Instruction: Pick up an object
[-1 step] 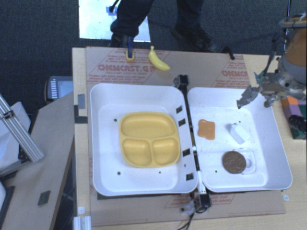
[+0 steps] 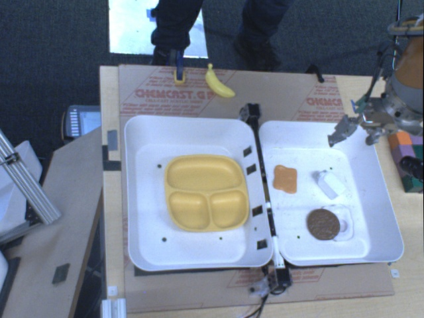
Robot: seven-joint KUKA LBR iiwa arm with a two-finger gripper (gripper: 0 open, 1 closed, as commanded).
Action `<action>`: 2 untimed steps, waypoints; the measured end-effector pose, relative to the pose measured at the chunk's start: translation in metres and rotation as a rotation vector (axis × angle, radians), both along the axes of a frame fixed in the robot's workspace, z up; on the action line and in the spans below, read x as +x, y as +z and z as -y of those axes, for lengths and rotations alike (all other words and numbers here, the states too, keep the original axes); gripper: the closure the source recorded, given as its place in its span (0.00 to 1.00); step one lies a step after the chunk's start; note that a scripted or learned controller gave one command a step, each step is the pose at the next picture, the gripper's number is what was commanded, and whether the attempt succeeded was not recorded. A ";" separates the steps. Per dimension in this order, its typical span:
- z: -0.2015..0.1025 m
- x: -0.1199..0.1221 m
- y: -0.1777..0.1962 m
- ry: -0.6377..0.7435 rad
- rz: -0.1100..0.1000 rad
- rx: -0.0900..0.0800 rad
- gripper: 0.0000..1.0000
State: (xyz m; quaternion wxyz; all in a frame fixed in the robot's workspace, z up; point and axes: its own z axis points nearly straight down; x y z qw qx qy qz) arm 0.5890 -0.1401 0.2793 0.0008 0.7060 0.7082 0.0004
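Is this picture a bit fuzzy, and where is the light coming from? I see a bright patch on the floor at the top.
Camera view: soft all over, with fine detail lost on the gripper; the floor patch is washed out to near white; the two white bins are evenly lit with faint shadows, so the light seems to come from overhead; the yellow tray shows mild sheen, no harsh glare.
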 end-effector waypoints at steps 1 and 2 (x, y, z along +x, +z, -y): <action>-0.001 0.005 -0.043 -0.001 -0.003 0.000 0.00; 0.003 0.005 -0.105 -0.002 -0.005 0.001 0.00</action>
